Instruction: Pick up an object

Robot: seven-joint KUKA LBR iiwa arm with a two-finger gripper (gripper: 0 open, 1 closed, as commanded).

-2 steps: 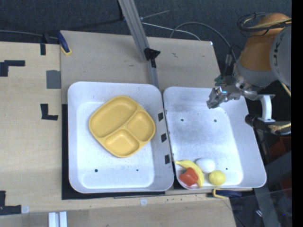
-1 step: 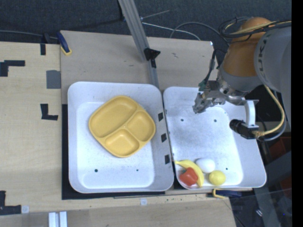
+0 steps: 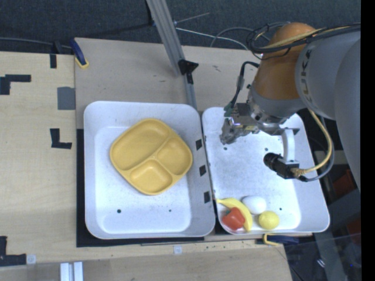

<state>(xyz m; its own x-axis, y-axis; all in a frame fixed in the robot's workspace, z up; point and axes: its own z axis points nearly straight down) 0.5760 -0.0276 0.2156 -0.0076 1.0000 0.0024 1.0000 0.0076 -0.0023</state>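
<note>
My gripper (image 3: 227, 134) hangs over the upper left part of the right bin (image 3: 266, 174), pointing down, with nothing visible between its fingers. Small objects lie clustered at the bin's front edge: a yellow banana (image 3: 238, 205), a red piece (image 3: 234, 218), a white egg-shaped object (image 3: 254, 204) and a yellow ball (image 3: 269, 219). They sit well below the gripper in the view, apart from it.
The left bin (image 3: 99, 215) holds a yellow divided plate (image 3: 150, 155). A grey metal pole (image 3: 170, 34) slants down to the rim between the bins. The arm's body and cables cover the right bin's upper right corner.
</note>
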